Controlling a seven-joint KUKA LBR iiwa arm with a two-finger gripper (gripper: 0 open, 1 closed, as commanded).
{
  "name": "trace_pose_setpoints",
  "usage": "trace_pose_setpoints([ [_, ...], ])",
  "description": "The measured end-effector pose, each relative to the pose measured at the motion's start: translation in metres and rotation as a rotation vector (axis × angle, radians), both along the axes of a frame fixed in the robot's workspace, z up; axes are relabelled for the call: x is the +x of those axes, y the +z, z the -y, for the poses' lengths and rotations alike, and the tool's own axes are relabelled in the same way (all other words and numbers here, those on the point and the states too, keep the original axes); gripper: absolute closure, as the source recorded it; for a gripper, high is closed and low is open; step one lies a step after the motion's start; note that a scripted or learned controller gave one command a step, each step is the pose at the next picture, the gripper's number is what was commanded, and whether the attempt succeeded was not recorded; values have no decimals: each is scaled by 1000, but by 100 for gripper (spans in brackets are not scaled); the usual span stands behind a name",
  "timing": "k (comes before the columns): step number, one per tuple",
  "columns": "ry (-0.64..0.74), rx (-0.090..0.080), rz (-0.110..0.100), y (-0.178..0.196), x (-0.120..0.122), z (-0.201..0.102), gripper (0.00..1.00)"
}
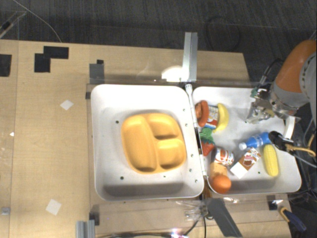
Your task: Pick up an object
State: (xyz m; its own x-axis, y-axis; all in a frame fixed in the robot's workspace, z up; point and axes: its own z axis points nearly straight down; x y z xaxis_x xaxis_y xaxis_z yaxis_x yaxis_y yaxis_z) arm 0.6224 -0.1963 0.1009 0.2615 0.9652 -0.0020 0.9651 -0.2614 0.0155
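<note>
Yellow tray [151,143] in left bin [106,182], jaws [257,114] near banana [223,118]

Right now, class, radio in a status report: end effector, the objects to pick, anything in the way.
End effector over right bin's far side, nothing visibly held. Banana, blue bottle, corn lying in bin. Yellow tray in left bin.

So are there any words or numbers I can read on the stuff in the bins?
No text here is sharp enough to read.
Can beside the banana: printed label, too blurred.
Small can above the orange: red and white label, too blurred.
Small carton by the corn cob: picture on it, letters too small.
Blue bottle: no readable label.
Yellow divided tray: plain.
</note>
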Motion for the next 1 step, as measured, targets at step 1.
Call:
trace_pose_setpoints([
  [1, 1, 0, -1, -1, 0, 0, 0],
])
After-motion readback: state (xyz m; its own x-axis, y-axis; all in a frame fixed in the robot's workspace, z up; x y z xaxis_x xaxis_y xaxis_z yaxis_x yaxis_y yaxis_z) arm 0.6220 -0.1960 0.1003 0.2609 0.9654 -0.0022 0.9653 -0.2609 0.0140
